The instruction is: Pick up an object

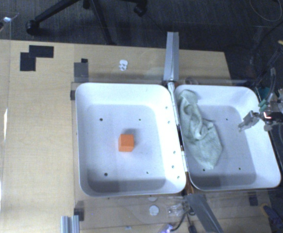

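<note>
In the camera view you see two white bins side by side on the wooden bench (39,144). The left bin (88,178) holds one thing: a small orange cube (126,142), which lies flat near the middle of the bin floor, well apart from all four walls. The right bin (248,176) also holds one thing: a crumpled pale grey-green cloth (199,132), which stretches along the bin's left side, from the upper left corner down toward the middle of the floor. A grey metal bar (171,57) stands behind the place where the two bins meet.

The gripper (250,120) enters from the right edge and hangs over the right side of the right bin, near its right wall. It is well apart from the cloth and far from the orange cube. You see nothing between its fingers. Whether the fingers are spread or closed, you cannot tell, because the gripper is small and partly blurred here.

On the dark floor behind the bench you see one black chair base (90,1).
</note>
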Action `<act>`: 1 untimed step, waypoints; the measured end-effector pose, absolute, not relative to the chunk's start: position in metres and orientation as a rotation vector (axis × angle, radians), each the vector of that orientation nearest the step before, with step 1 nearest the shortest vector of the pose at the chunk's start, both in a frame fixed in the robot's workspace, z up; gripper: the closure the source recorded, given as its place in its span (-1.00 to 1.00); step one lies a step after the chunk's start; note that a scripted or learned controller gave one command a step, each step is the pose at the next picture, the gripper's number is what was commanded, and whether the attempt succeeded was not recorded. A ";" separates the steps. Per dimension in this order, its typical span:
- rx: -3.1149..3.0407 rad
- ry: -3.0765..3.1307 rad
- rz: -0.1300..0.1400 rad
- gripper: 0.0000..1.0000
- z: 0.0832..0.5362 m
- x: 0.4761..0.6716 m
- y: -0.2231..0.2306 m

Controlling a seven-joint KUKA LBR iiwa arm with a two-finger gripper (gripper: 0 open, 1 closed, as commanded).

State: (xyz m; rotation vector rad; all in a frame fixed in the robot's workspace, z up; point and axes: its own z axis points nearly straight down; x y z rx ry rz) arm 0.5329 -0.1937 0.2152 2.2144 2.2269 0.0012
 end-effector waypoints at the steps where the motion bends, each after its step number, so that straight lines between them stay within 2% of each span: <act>1: 1.947 2.456 0.006 -1.00 0.091 0.589 -0.205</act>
